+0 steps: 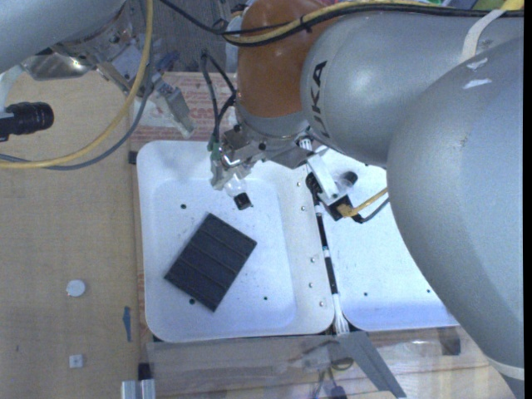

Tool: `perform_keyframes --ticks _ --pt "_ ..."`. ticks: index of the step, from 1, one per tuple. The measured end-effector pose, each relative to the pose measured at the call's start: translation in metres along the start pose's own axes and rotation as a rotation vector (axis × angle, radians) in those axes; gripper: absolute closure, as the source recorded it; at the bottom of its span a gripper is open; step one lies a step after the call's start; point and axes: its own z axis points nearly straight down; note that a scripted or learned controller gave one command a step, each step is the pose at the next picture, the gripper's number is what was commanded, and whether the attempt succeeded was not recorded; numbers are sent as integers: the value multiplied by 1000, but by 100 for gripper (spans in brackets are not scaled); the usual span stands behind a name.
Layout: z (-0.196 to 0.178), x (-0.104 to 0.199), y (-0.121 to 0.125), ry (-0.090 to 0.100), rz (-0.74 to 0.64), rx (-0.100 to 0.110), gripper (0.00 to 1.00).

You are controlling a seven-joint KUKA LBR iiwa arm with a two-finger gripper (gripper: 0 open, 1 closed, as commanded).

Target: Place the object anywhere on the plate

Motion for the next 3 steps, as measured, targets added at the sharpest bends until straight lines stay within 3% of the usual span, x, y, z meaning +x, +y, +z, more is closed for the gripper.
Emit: perform_keyframes --ticks 1,2,3 --pt "-31 -5 52 -2 120 -6 100" --pt "26 20 25 -1 53 0 100" --pt "-8 15 -16 -12 0 32 100"
